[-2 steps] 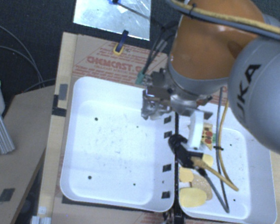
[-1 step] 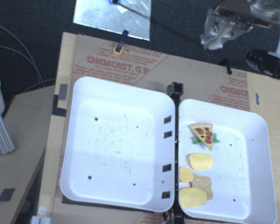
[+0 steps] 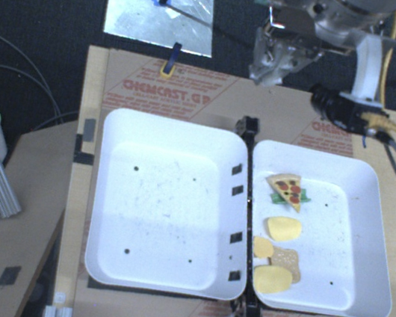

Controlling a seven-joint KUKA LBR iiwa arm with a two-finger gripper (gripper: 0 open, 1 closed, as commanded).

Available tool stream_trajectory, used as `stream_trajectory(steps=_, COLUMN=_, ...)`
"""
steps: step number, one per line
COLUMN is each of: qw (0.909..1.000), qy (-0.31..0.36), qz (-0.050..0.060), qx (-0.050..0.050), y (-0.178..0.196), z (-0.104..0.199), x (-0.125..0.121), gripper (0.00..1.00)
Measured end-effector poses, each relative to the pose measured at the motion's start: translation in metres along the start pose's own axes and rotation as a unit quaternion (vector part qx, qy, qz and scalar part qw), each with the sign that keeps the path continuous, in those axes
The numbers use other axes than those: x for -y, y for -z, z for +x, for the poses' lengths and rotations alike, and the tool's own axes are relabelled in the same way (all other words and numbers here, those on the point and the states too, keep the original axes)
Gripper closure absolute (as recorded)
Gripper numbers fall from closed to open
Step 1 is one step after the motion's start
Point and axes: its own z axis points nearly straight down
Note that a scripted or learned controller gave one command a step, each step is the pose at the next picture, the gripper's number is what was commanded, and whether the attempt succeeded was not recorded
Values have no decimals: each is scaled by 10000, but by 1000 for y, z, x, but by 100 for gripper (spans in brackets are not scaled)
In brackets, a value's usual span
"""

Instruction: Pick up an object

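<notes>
The toy pizza slice (image 3: 287, 189), a flat wedge dotted red, lies in the right bin (image 3: 369, 222), tip pointing toward that bin's front right. In front of it sit pale yellow rounded pieces (image 3: 284, 227) and a tan speckled slab (image 3: 288, 261). The metal claw (image 3: 269, 71) hangs behind the bin; its grip is unclear.
</notes>
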Motion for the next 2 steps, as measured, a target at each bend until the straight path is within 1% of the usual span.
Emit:
stream_trajectory(steps=1, qw=10000, qy=-38, qz=14, qx=7, y=0, z=-32, x=68, gripper=100)
stream_trajectory(steps=2, qw=10000, qy=-15, qz=20, qx=8, y=-33, z=-4, x=85, gripper=100)
